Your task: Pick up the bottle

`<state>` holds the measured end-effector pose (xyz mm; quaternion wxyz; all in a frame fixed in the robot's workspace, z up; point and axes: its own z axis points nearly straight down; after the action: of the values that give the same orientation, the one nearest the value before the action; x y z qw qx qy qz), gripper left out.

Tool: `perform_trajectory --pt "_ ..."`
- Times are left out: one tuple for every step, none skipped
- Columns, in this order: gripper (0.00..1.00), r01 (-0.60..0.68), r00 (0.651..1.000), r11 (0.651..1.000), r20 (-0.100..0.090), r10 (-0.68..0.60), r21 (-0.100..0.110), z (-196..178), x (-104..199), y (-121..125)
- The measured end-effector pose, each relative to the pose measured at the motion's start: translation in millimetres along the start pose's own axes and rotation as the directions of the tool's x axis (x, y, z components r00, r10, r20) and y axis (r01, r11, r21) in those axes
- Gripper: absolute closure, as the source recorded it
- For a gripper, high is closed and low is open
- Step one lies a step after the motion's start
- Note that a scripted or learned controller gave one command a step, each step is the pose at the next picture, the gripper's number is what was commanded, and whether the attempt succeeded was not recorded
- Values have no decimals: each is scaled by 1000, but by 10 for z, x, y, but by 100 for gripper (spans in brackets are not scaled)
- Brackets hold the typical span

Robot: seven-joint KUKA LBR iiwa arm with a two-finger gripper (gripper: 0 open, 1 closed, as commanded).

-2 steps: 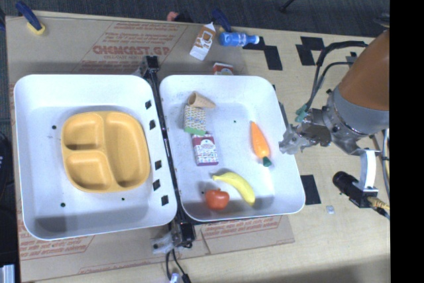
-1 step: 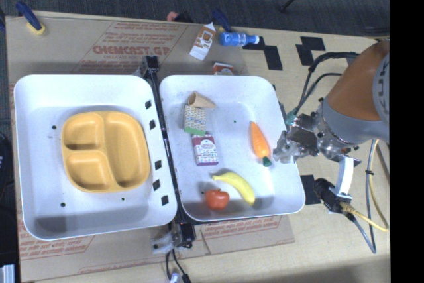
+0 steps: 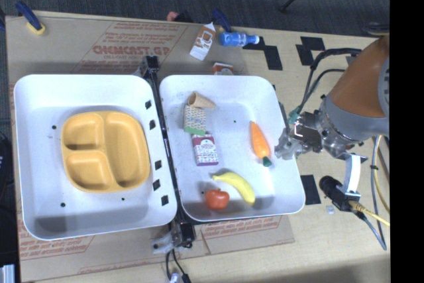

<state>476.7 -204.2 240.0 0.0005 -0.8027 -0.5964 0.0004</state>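
Observation:
A small blue bottle (image 3: 232, 40) lies on its side on the cardboard behind the right bin (image 3: 285, 116), outside both bins. My gripper (image 3: 289, 145) hangs over the right rim of that bin, just right of the carrot (image 3: 259, 140) and well in front of the bottle. Nothing shows in its grasp. The grey arm with its orange band (image 3: 361, 86) reaches in from the right.
The right bin holds a patterned carton (image 3: 195, 114), a small dark-red box (image 3: 206, 149), a banana (image 3: 237, 185) and a tomato (image 3: 216, 199). A yellow divided plate (image 3: 105, 149) lies in the left bin. A small carton (image 3: 202, 43) lies next to the bottle. Cables run by the arm.

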Motion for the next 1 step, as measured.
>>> perform_trajectory --pt "100 255 967 967 -2 -255 3 198 -2 -6"
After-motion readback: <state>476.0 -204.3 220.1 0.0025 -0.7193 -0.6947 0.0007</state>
